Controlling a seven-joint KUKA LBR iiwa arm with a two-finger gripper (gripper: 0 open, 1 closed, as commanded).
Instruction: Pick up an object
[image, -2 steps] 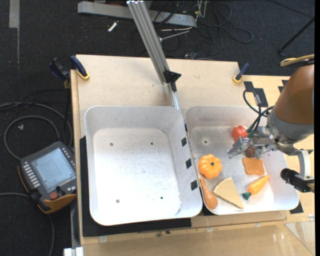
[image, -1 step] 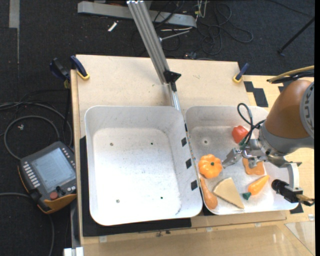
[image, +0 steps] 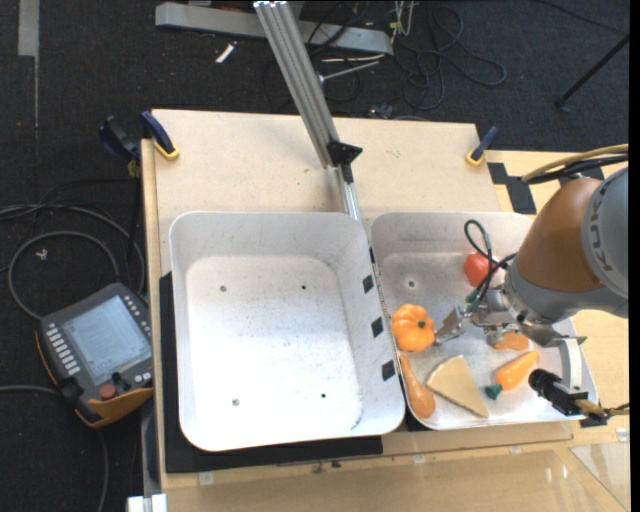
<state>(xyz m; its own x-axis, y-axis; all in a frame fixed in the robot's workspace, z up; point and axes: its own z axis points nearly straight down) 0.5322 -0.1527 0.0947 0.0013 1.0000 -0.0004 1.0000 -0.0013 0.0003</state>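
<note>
Orange pumpkin (image: 412, 327) in right bin (image: 420, 235), just beside my jaws (image: 462, 318); jaw state: cannot tell. Risk: neighbouring wedge (image: 458, 385) and carrot (image: 515, 369) crowd approach, grasp may slip off rounded pumpkin.

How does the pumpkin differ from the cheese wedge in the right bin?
The pumpkin is orange and round, with a small green stem; the cheese is pale yellow and a flat wedge. The pumpkin lies nearer the divider between the bins, the cheese nearer the front rim. The pumpkin looks plump and tall, the cheese low. Both are toy foods in the right bin.
</note>
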